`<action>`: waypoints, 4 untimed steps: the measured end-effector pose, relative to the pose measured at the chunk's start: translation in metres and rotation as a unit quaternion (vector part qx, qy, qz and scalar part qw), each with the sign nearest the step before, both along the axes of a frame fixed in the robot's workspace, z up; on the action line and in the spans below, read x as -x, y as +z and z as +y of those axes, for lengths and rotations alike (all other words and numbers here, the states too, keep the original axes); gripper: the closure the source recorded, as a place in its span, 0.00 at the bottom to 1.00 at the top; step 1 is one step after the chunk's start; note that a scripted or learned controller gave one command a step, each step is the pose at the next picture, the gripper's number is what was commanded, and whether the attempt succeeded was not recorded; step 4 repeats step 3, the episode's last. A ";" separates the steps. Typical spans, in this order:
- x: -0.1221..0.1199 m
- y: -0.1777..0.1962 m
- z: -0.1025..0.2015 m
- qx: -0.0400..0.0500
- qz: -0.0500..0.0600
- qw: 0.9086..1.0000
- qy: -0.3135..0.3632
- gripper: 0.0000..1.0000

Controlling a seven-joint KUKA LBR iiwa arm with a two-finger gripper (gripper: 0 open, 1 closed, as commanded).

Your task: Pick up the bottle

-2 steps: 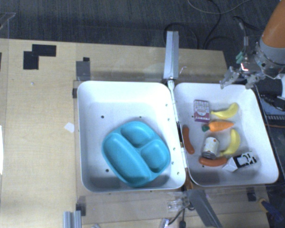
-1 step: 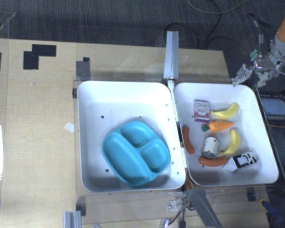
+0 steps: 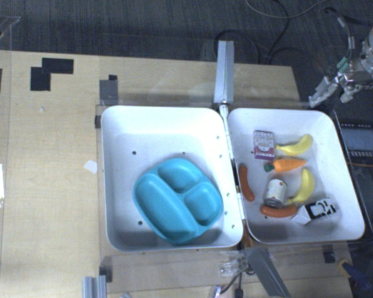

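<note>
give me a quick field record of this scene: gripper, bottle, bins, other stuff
gripper: above the bench's far right corner, outside the bins, holding nothing
bottle: in the right bin, not picked up
beside bottle: bananas, carrot, sausages
left bin: holds a blue divided tray

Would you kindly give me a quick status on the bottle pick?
Tool beyond right bin's far corner, carrying nothing. Bottle in right bin, untouched. Banana and sausage crowd against it.

small white bottle (image 3: 275, 192), right bin, betw bananas, above sausage
</note>
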State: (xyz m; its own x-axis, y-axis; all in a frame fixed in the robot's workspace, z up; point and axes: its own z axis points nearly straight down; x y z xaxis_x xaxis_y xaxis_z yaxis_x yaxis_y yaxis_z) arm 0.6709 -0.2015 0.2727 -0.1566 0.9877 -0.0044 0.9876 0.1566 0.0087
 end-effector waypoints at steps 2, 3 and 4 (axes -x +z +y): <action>0.051 -0.059 0.029 -0.001 0.001 1.000 0.009 0.00; 0.004 -0.021 -0.003 0.000 0.000 1.000 0.003 0.00; 0.004 -0.021 -0.003 0.000 0.000 1.000 0.003 0.00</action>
